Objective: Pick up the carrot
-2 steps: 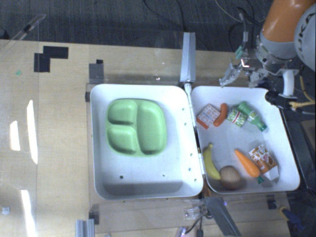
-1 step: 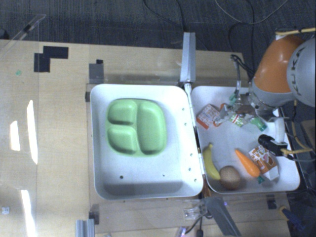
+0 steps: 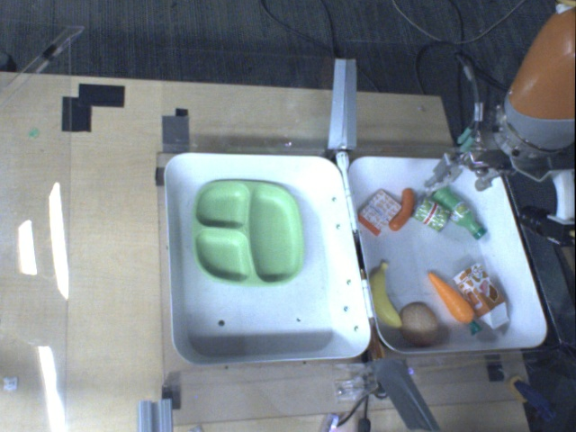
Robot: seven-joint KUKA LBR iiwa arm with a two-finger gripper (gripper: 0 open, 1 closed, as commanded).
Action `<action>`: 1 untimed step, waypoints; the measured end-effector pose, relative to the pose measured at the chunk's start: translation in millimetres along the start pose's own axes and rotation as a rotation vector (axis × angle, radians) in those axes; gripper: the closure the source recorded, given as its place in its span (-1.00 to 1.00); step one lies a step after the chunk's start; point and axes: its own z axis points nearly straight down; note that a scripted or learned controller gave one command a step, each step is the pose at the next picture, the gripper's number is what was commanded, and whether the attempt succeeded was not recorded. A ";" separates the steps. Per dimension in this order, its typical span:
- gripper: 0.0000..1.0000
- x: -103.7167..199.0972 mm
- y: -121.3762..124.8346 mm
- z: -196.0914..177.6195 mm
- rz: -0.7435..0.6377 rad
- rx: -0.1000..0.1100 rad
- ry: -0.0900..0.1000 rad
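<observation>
In the right bin (image 3: 526, 268), the carrot (image 3: 449, 296) lies near the front rim, juice carton (image 3: 481, 292) touching its right, kiwi (image 3: 419, 323) front-left. My gripper (image 3: 461, 166) hangs over the far rim; its spread I cannot tell.

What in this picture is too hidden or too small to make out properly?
- Arm: cut off by the camera view's right edge.
- Gripper: too small and blurred to tell how it is set.
- Labels on the small carton beside the carrot and on the packet: too small to read.
- Brown round item: too blurred to identify.
</observation>
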 end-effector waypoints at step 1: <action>-1.00 -25.9 -76.7 113.5 0.154 0.006 0.002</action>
